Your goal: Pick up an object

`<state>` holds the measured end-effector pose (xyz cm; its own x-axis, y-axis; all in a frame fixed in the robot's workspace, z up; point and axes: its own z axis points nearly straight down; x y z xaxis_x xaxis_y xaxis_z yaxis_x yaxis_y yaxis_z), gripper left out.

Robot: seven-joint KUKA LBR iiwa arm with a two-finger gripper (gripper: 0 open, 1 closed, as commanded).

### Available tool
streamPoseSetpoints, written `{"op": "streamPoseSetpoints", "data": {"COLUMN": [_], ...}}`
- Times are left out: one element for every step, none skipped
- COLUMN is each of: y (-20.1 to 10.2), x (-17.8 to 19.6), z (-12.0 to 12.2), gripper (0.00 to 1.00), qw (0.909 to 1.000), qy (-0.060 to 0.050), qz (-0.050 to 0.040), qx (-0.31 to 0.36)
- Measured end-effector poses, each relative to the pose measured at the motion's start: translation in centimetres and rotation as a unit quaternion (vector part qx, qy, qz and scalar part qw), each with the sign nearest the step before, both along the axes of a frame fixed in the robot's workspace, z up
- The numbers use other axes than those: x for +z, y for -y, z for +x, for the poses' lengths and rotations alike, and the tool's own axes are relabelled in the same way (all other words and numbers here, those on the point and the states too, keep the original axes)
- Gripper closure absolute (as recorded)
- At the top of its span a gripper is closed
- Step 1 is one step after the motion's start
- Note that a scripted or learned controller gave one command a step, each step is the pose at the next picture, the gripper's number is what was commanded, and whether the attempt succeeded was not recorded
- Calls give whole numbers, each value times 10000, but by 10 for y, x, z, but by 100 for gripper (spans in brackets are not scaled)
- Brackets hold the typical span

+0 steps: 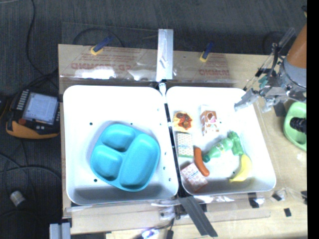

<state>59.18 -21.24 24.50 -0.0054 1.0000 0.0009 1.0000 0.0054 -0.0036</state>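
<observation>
While the grey two-finger gripper (247, 101) is hung over the right white bin's (266, 176) two o'clock corner, nothing is seen between its fingers; whether they are spread cannot be told. A yellow plastic banana (241, 170) is found at five o'clock, a green bottle (223, 148) just beside it. A blue divided tray (125, 156) is held in the left bin (79, 101).

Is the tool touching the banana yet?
Apart. The camera view shows the tool up at the right bin's far right corner, while the banana lies near the bin's front, with bare white floor between them.
</observation>
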Motion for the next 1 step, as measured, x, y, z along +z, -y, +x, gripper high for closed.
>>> {"op": "streamPoseSetpoints", "data": {"y": [-37], "x": [-122], "z": [12], "gripper": [0], "qw": [9967], "qy": [127], "qz": [-33], "qx": [-796]}}
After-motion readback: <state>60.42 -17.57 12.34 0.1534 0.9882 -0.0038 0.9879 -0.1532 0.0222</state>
